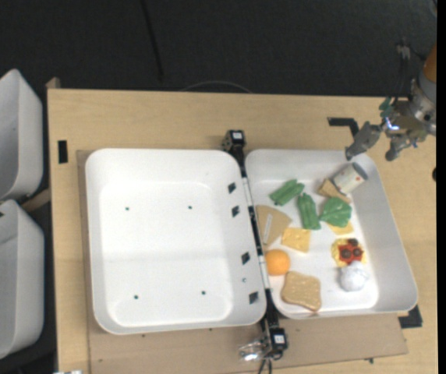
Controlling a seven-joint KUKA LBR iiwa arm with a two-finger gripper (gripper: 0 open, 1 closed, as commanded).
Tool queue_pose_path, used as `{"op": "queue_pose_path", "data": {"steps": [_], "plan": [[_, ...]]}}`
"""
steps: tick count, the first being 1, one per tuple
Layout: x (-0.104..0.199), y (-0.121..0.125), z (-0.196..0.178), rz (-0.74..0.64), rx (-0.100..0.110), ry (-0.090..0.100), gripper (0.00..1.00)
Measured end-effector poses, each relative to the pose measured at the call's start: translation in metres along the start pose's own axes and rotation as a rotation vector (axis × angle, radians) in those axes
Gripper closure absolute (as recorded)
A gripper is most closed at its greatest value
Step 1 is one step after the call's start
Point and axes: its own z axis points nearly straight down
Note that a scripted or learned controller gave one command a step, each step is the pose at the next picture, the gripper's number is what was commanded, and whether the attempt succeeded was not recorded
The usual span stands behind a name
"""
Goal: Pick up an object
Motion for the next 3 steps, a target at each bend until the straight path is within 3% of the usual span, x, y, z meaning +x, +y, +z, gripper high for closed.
{"op": "queue_pose_path", "data": {"steps": [1, 2, 3], "plan": [[-0.001, 0.001, -0.011, -0.004, -0.003, -0.002, 1.0], [0.007, 0.025, -0.178, -0.005, -0.016, -0.005, 1.0], [-0.009, 0.02, -0.285, -0.005, -0.013, -0.005, 1.0]]}}
